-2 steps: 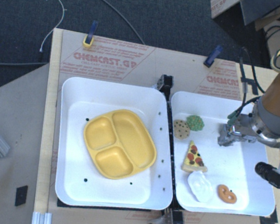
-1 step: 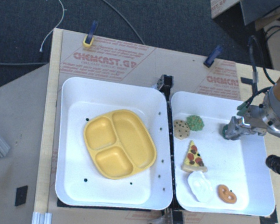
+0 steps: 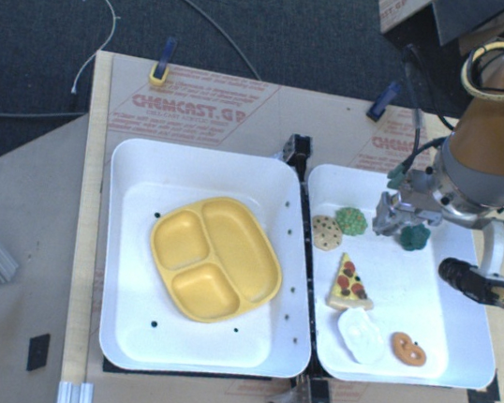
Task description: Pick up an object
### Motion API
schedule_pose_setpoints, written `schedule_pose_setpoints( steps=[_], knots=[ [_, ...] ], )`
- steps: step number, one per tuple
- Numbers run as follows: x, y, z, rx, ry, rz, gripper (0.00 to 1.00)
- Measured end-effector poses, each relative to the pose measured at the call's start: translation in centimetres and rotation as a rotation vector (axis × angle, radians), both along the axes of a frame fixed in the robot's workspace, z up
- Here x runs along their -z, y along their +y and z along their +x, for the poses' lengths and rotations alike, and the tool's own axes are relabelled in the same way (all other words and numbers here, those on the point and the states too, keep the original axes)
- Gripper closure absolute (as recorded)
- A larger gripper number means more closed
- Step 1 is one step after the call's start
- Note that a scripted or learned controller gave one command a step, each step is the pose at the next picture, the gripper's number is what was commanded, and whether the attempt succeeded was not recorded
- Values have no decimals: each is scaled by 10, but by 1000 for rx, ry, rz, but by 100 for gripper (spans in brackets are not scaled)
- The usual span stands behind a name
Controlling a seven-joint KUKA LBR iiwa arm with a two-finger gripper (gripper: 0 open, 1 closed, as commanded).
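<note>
My gripper (image 3: 393,218) hangs low over the back of the right bin (image 3: 463,305). A dark green toy (image 3: 415,238) lies right beside it on its right, and whether they touch cannot be told. A lighter green broccoli piece (image 3: 351,221) sits just to its left, with a speckled cookie (image 3: 326,232) beyond that. Nearer the front lie a pizza slice (image 3: 350,285), a white piece (image 3: 361,337) and an orange pretzel (image 3: 409,349).
The left bin (image 3: 130,224) holds a yellow three-compartment plate (image 3: 215,256). A black clip (image 3: 296,149) sits where the bins meet at the back. A black part with a cable (image 3: 468,277) juts over the right bin's right side. Blue clamps (image 3: 164,59) hold the board's rear edge.
</note>
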State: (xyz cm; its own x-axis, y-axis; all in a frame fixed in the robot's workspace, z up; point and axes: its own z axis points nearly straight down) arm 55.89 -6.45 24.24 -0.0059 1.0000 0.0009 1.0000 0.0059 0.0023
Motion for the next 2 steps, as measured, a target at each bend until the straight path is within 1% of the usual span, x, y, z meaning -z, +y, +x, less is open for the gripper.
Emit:
schedule_pose_setpoints(
  steps=[1,2],
  knots=[
    [-5,53,10,0,0,1,100],
    [4,103,17,1,1,0,100]
  ],
)
